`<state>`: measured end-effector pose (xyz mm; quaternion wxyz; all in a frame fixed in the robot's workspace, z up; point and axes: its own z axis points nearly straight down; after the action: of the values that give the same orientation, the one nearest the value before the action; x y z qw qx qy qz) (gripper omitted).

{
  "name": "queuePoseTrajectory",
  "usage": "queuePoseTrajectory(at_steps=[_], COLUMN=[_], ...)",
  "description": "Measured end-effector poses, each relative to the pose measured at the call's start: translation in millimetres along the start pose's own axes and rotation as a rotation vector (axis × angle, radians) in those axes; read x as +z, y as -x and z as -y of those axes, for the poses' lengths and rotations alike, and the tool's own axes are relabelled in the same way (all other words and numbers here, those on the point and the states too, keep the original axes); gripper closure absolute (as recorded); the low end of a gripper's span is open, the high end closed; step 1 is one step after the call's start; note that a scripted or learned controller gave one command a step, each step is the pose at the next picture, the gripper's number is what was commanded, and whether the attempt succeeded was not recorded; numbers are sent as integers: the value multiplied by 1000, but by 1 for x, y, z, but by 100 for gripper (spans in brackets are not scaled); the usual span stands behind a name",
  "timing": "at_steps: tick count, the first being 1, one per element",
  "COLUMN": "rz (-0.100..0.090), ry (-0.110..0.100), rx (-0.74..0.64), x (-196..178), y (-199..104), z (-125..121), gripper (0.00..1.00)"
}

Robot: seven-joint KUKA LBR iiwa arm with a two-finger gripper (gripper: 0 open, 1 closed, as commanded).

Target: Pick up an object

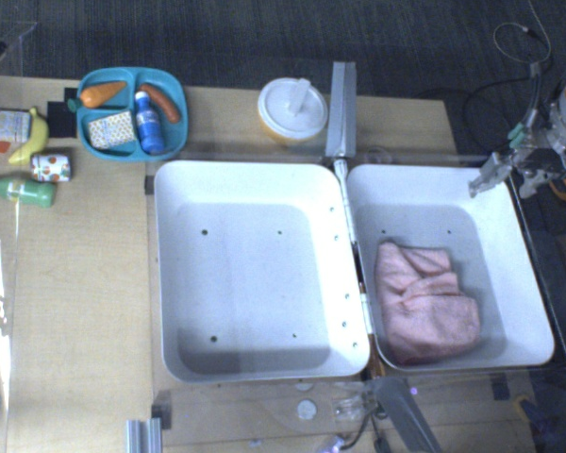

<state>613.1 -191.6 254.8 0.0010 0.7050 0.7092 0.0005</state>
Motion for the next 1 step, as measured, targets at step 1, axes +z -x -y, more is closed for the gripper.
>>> queuePoseTrajectory(at_steps=[1], rz=[1], ry=[6], rx=[-250], x=[156], y=[-24], z=[46], gripper=[0])
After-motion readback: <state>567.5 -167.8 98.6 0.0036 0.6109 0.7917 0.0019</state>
